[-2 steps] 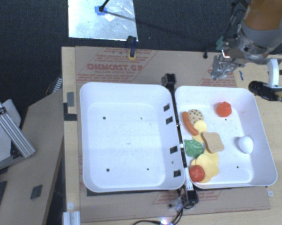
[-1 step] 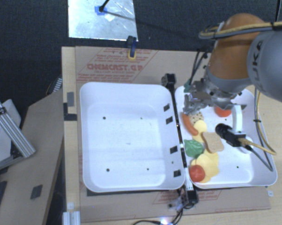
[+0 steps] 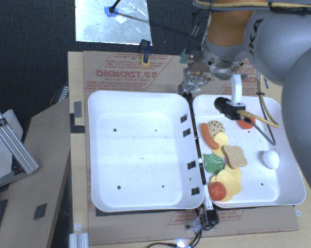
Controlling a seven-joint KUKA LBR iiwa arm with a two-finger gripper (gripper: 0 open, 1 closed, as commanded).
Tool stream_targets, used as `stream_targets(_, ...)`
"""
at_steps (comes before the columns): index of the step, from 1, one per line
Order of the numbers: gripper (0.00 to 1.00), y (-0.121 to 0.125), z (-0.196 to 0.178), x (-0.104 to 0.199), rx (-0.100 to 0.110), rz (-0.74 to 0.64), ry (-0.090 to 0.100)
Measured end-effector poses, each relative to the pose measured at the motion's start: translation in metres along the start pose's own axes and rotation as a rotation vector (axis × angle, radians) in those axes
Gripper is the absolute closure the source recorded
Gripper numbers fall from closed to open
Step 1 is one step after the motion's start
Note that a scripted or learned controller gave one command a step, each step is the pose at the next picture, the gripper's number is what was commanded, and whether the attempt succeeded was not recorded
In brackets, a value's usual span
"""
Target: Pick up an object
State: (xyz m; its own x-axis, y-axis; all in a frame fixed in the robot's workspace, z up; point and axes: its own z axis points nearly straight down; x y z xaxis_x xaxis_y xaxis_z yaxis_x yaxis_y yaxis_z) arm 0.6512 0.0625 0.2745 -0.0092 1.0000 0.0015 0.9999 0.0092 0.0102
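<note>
Nothing had been lifted yet, as far as I could judge: the tool (image 3: 192, 84) hung at the upper centre of the frame, above the far end of the divide between the two bins, and I couldn't tell how it was set. All the objects lay in the right bin (image 3: 292, 187): one cookie (image 3: 215, 126), one sausage (image 3: 209, 136), one bread slice (image 3: 234, 156), one green leaf (image 3: 214, 162), one tomato (image 3: 217, 190), one white egg (image 3: 270, 159). The left bin (image 3: 101, 138) sat centre frame.

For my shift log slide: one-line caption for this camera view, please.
KUKA arm's gripper hovers at the top of the divider between two white bins; toy food, including bread slice and white egg, fills the right bin.
</note>
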Motion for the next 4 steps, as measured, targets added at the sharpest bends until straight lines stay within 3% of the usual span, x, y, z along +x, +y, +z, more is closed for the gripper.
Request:
stream_targets(1, 1.00, 0.004, -0.056, 0.081, 0.004, 0.001, 0.001)
stream_targets(2, 1.00, 0.020, -0.065, 0.119, 0.005, 0.003, 0.000)
stream_targets(3, 1.00, -0.033, 0.065, 0.136, 0.016, 0.004, -0.002)
stream_targets(4, 1.00, -0.023, 0.091, 0.008, 0.010, 0.014, -0.003)
